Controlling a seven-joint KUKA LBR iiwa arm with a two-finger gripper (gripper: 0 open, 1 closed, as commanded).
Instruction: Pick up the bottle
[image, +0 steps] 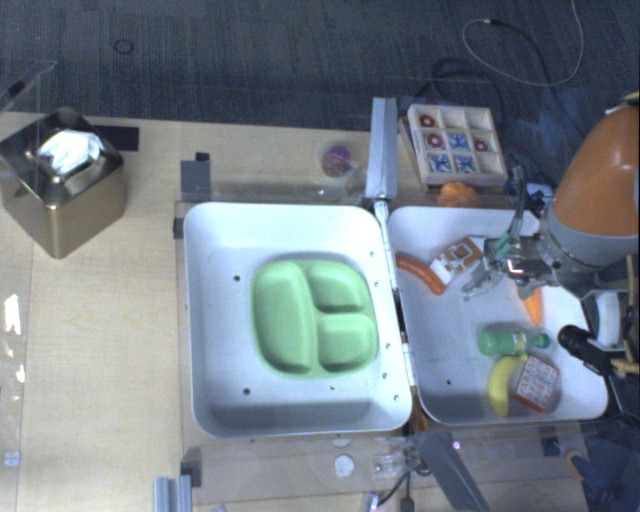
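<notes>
While the arm (600, 190) is reaching in from the right, its gripper (487, 272) is hanging over the upper middle of the right bin (440, 385), with thin metal fingers spreading a little apart and nothing sitting between them. The bottle (512, 342), green with a pale cap end, is lying on its side in the lower part of that bin, well below the gripper and apart from it. A banana (498, 386) is lying just under the bottle, nearly touching it, and a small printed box (535, 384) is resting against the banana's right side. A sausage (421, 273) is lying near the bin's left wall, a small orange-and-white packet (461, 254) is sitting just left of the gripper, and an orange thing (533, 303) is showing below the wrist, partly covered by it and too hidden to identify. The left bin (215, 330) is holding a green divided tray (313, 315) with three compartments, lying face up at its centre. Beyond the bins, a tic-tac-toe board (456, 144) is resting on the bench, with an orange object (457, 193) half hidden behind the right bin's rim. A gold box (66, 195) is standing at the far left.
</notes>
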